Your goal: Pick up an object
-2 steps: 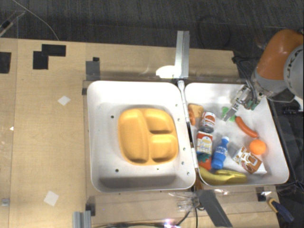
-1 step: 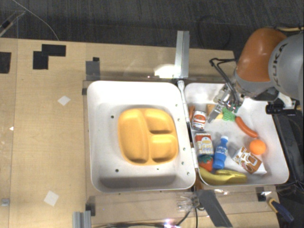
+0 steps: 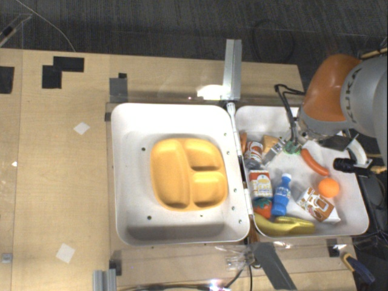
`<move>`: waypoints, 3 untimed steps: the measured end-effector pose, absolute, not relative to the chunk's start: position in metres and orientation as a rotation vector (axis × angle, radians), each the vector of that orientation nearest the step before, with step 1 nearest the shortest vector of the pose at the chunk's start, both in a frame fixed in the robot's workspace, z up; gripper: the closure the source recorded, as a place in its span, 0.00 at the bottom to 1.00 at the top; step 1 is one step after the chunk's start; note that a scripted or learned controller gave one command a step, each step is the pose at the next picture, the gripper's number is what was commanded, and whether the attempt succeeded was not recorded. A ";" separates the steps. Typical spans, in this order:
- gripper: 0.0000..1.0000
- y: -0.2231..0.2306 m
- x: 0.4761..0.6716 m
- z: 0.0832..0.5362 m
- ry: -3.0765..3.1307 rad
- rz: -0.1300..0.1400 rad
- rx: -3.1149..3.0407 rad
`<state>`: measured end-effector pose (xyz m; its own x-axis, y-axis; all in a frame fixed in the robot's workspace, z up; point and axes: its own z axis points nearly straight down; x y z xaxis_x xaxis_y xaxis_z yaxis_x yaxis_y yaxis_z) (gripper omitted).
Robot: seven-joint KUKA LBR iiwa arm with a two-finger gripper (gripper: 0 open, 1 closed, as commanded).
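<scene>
**Arm leans over the crowded right bin**

From where I stand, the grey arm (image 3: 357, 96) with its orange band reaches in from the right and hangs over the back of the right bin (image 3: 362, 220). Its pincer (image 3: 292, 143) sits low near the bin's rear middle, beside a small green piece, but the wrist covers it and I cannot tell whether it is spread, pressed together or pinching anything.

The things to pick from all lie in that right bin. An orange carrot-like stick (image 3: 313, 160) lies on a slant just right of the pincer, and an orange ball (image 3: 328, 187) rests a little further forward, near the right wall. A small can (image 3: 254, 153) lies at the bin's left side, close to the pincer's left. In front of it stands a red and white carton (image 3: 261, 183), with a blue bottle (image 3: 281, 195) just beside it on the right. A brown and white box (image 3: 317, 205) lies tilted near the ball. Along the front wall lies a yellow banana (image 3: 285, 225), touching the foot of the blue bottle.

The left bin (image 3: 130, 162) holds a yellow divided tray (image 3: 188, 173), lying flat near its middle, well apart from the arm. Both bins sit side by side on the wooden counter (image 3: 54, 180), with a metal post (image 3: 233, 68) rising behind the seam between them
</scene>
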<state>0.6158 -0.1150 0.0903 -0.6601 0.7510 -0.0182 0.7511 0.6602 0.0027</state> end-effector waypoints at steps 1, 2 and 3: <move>0.00 -0.130 0.666 0.088 2.648 0.002 1.695; 1.00 -0.129 0.671 0.102 2.640 0.007 1.674; 1.00 -0.063 0.664 0.189 2.397 0.012 2.017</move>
